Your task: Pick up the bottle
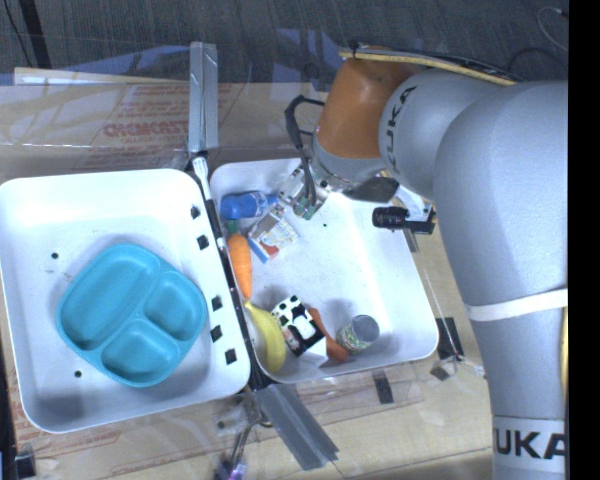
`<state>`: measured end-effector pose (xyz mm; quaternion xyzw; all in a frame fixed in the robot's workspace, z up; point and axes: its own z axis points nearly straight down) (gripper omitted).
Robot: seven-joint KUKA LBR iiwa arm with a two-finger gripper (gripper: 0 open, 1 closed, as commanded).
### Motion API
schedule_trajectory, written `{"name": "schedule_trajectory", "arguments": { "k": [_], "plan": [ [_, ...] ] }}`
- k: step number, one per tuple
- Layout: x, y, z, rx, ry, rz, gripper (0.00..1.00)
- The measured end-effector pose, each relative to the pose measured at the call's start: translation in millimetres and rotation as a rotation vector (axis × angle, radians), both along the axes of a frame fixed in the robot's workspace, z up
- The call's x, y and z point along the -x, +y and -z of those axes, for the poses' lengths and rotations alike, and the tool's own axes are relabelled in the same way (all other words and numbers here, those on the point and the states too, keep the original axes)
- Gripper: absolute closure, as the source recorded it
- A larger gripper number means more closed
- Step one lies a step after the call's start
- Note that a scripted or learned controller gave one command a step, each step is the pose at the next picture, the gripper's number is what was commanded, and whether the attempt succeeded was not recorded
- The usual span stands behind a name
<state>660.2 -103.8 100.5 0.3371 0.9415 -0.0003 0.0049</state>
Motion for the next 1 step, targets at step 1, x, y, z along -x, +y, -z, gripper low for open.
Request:
{"name": "schedule_trajectory", "arguments": {
  "k": [1],
  "plan": [
    [17.0, 65.1, -92.6, -0.004, 0.007, 0.246, 0.0]
  ]
}}
